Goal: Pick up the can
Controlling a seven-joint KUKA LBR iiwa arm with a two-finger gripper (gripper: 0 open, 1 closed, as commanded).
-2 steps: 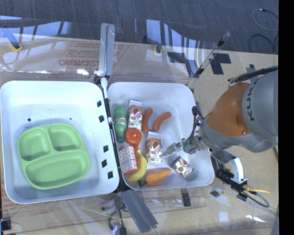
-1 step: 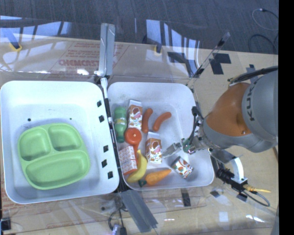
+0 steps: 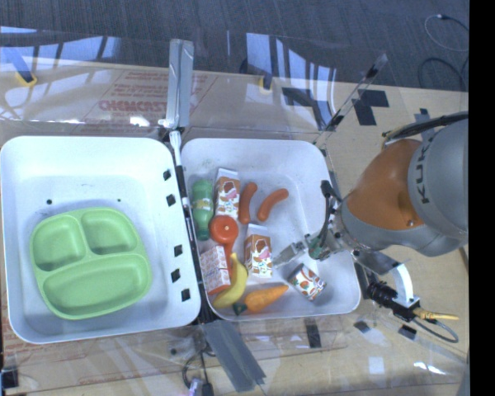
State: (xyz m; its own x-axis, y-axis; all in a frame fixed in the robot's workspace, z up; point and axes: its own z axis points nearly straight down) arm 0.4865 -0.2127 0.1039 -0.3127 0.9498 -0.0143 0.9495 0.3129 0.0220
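Note:
The can (image 3: pixel 309 283), small with a white and red label, lies tilted near the front right corner of the right bin (image 3: pixel 231 151). My gripper (image 3: pixel 299 251) hangs low in that bin, just behind and slightly left of the can, close to it. Nothing visibly sits in the gripper. The grey arm with its orange band (image 3: pixel 384 196) reaches in over the bin's right wall.
Also in the right bin are a green bottle (image 3: pixel 202 205), juice cartons (image 3: pixel 258 255), two sausages (image 3: pixel 271 204), a tomato (image 3: pixel 224 229), a banana (image 3: pixel 233 287) and a carrot (image 3: pixel 262 299). The left bin (image 3: pixel 33 159) holds a green divided plate (image 3: pixel 91 261).

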